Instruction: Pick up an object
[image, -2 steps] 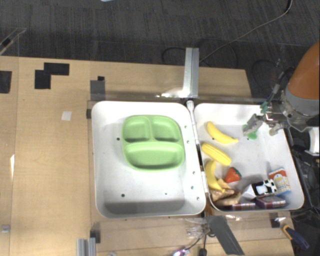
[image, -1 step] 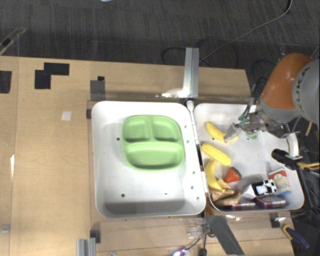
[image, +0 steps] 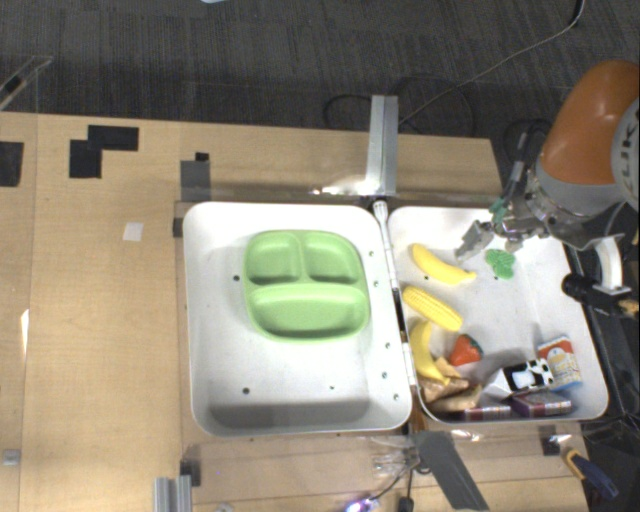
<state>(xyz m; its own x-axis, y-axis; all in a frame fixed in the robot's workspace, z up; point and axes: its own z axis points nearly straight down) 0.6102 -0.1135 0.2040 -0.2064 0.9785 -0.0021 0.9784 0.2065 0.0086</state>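
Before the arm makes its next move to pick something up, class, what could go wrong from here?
1. The pincer hovers by the small green piece, which is tiny and low, so the fingers may close on nothing.
2. A banana lies just beside it; a descent slightly off might nudge that instead.
3. The items at the right bin's lower edge are crowded together, so a grasp there might catch two or slip.

Two bins sit side by side on the bench (image: 90, 330). The left bin (image: 215, 390) holds a divided tray (image: 305, 283) near its middle, toward the far edge. In the right bin (image: 585, 400), two bananas (image: 440, 265) lie along the left wall, and small packages (image: 545, 375) crowd the near edge.
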